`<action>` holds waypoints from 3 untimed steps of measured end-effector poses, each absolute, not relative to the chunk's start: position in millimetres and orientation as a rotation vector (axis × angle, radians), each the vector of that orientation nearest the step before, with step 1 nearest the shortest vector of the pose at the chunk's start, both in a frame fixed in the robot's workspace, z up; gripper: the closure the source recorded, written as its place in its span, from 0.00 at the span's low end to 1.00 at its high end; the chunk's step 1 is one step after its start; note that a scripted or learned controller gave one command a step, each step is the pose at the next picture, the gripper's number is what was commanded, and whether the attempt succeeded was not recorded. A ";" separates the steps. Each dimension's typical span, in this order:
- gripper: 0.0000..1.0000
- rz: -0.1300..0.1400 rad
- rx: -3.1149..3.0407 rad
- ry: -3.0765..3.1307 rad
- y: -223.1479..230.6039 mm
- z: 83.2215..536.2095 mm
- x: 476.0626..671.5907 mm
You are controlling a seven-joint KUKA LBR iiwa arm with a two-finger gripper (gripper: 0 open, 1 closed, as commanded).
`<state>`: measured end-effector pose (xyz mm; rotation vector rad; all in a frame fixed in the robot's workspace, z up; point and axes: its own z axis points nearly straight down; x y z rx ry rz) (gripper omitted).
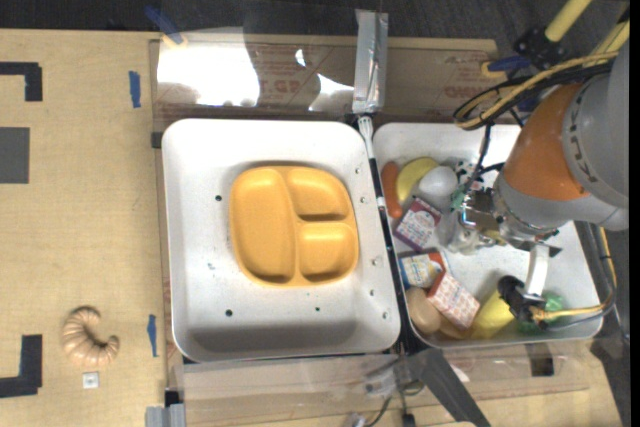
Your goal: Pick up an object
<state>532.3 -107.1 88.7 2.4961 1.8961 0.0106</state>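
Note:
The right bin (580,260) holds several small objects. Among them are a yellow banana-like piece (412,175), a pale grey ball (437,183), a purple packet (417,225), a blue and orange packet (420,268), a red-and-white checked box (454,300), a tan round piece (424,313) and a yellow lemon shape (494,315). My gripper (470,220) hangs low over the middle of this bin, just right of the purple packet and below the grey ball. The orange-banded wrist (545,160) hides its upper part.
The left bin (200,175) carries a yellow divided plate (293,222) in its centre. A croissant-shaped toy (90,336) lies on the cardboard bench far left. A green piece (553,300) sits at the right bin's lower right. Yellow cables (520,75) loop behind the arm.

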 end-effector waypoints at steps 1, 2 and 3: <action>1.00 0.006 2.160 2.272 -153.8 88.1 564.4; 0.00 0.005 2.160 2.274 -153.1 87.3 564.0; 0.00 0.000 1.900 2.493 -130.8 86.8 635.6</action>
